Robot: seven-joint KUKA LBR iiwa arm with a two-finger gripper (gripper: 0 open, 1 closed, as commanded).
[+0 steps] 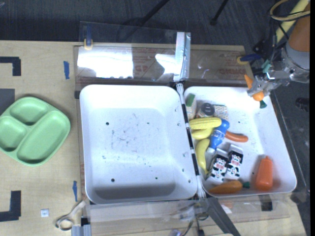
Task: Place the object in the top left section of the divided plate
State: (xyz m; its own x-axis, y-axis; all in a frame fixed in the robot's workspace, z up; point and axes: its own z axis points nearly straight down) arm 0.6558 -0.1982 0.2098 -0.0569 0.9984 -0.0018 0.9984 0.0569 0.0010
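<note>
The arm comes in at the top right corner, and its gripper (pixel 259 88) hangs over the far right edge of the right bin (pixel 280 146). Something small and orange sits at its tip, but the spot is tiny and blurry, so I cannot tell if that is a toy it has picked up or just part of the arm.

The green divided plate (pixel 33 130) lies on the wooden bench (pixel 39 63), well to the left of both bins. It has three sections, and the top left section (pixel 28 110) is bare green.

The left bin (pixel 133 141) is white with small specks on its floor.

The toys are all heaped in the right bin. A yellow banana (pixel 204 124) lies near the wall between the bins, and a blue bottle (pixel 218 134) leans beside it. Near them is a small orange sausage (pixel 236 137). Two little black and white cow cartons (pixel 227 165) sit close to the front. A carrot (pixel 227 186) lies along the front wall, and an orange bottle (pixel 264 172) stands just right of it.
</note>
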